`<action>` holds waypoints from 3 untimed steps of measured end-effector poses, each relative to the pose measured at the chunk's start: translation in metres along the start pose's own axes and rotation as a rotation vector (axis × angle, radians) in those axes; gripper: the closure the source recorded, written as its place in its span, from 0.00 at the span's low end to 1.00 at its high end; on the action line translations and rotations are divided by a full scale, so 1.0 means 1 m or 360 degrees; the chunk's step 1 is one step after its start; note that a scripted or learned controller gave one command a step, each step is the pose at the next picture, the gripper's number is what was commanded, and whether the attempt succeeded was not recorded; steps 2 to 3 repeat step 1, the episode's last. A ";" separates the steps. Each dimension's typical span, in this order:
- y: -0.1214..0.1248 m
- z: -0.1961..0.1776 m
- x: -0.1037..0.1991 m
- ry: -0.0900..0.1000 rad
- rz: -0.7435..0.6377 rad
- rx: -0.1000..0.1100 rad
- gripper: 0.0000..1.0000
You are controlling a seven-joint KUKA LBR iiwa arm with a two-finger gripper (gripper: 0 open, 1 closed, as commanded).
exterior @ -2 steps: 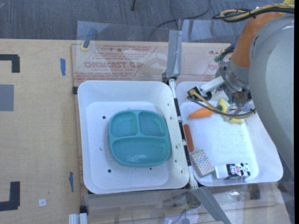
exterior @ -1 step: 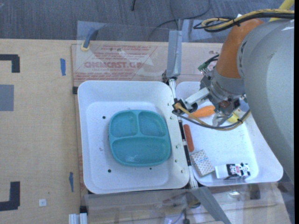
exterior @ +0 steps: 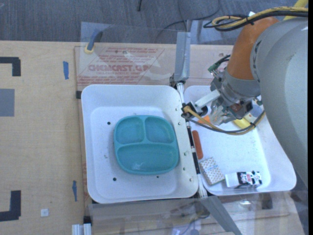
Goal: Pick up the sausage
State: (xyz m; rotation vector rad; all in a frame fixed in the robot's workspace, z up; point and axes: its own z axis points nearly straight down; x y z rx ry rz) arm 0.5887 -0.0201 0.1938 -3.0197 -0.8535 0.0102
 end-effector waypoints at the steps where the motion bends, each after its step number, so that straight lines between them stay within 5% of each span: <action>1: -0.001 0.000 0.000 -0.0001 -0.0003 0.0001 0.00; 3: -0.001 0.000 0.000 -0.0001 -0.0003 0.0001 0.00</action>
